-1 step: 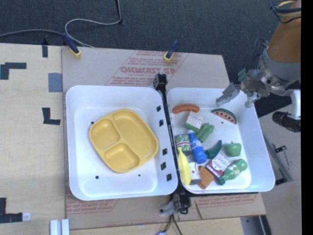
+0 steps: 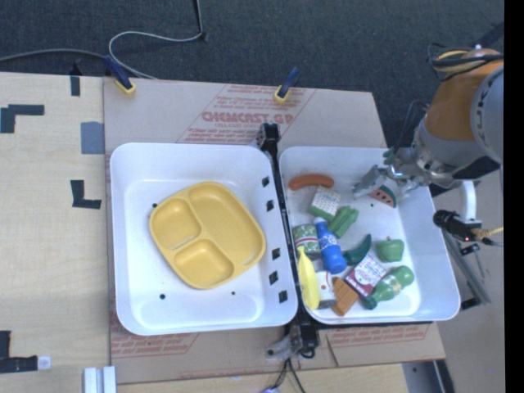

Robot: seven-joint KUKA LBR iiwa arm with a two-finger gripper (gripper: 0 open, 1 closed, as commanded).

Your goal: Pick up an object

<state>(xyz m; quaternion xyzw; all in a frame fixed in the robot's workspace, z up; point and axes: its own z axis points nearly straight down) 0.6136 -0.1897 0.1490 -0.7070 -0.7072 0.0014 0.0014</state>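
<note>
the arm comes in from the right, and its gripper (image 2: 378, 183) hangs over the upper right part of the right bin (image 2: 438, 297). i cannot tell how its jaws stand; from this slant the metal blurs together. just beside the tip lies a watermelon slice (image 2: 384, 195), the closest thing to it, though i see nothing held.

the rest of the toys crowd the bin's left and lower part: a hot dog (image 2: 311, 181), a blue bottle (image 2: 330, 249), a banana (image 2: 307, 277), a green pepper (image 2: 391, 250) and a green bottle (image 2: 389, 286). the left bin (image 2: 131, 301) holds a yellow tray (image 2: 206, 233).

the trouble i'd expect: the slice is thin and flat on the floor, so the jaws may slide over it or nudge it toward the near wall. going for the pile risks catching two pieces at once.
</note>
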